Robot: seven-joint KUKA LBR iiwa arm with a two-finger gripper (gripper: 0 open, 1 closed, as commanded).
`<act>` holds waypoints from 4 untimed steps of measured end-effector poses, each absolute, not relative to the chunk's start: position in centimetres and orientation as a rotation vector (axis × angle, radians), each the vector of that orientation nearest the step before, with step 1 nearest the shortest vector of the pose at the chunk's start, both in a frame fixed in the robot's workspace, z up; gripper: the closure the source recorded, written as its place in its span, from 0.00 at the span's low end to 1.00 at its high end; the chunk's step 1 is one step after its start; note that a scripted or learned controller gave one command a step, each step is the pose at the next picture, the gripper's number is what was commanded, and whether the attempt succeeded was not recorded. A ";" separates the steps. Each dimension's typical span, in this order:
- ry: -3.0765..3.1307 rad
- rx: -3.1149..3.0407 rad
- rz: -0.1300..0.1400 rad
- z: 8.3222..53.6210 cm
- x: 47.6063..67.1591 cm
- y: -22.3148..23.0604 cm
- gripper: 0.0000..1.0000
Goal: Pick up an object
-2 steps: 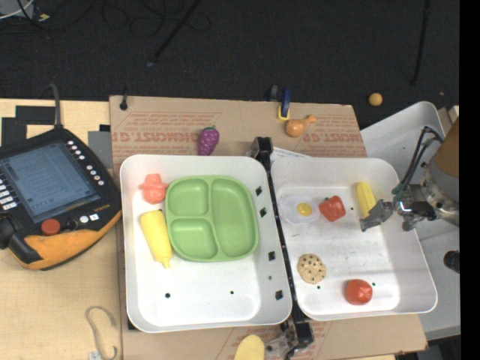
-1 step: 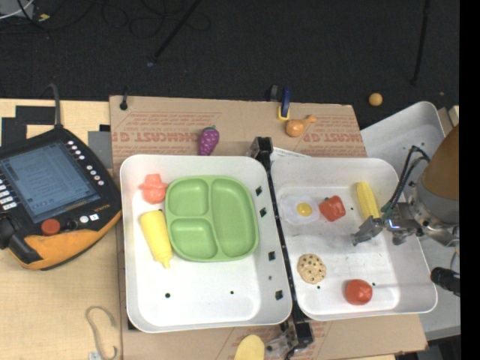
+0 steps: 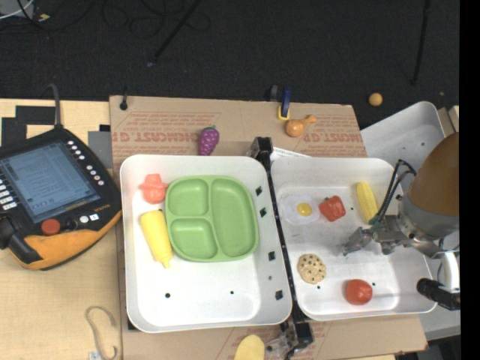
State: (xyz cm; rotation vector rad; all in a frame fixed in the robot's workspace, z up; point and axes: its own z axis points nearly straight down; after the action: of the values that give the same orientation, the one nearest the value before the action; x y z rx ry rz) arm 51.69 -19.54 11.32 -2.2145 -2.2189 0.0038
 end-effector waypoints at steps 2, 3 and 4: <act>-2.218 -2.221 -0.001 9.8 51.8 -19.4 1.00; -2.221 -2.223 -0.001 14.4 51.2 -18.9 1.00; -2.222 -2.223 -0.002 19.1 50.5 -18.5 1.00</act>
State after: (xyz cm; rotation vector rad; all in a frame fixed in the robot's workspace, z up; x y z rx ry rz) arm 50.48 -18.52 19.14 -2.2228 -2.2217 -0.0017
